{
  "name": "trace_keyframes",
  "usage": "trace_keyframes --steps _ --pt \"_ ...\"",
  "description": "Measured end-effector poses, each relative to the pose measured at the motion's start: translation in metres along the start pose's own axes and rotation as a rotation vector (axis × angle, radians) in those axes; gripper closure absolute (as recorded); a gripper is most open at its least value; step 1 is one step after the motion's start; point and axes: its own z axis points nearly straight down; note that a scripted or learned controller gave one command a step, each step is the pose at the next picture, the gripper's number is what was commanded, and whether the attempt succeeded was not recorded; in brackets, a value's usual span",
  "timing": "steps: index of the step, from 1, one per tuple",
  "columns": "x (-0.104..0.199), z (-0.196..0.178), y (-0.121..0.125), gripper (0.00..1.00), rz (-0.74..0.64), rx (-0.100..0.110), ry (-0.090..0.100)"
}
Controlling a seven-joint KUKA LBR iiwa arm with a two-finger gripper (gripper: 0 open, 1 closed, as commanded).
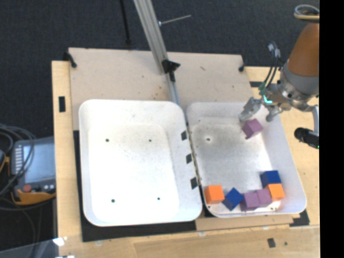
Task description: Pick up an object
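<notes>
Reaching over the right bin [279, 138] from the right, gripper [261, 112] hung at its far side with fingers spread, nothing clasped. Lay just below the fingertips: purple cube [251, 128]. Clustered along the near wall: orange, blue and purple blocks [252, 195].

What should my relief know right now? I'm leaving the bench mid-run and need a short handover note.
Tool: over the right bin's far right corner; a purple block sits just below its fingers, grip unclear from here.
Other blocks: orange, blue, purple, orange, blue, all along the right bin's near edge.
Done: no confirmed pick.
Left: confirm the grasp or retry.
</notes>
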Motion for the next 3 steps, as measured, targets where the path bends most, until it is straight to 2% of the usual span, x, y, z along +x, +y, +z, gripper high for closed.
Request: trace_keyframes --steps 1,3 --pt "-0.001 -0.001 0.0 0.0 -0.001 0.0 -0.002" --pt "0.001 0.089 -0.012 0.0 0.004 0.004 0.0"
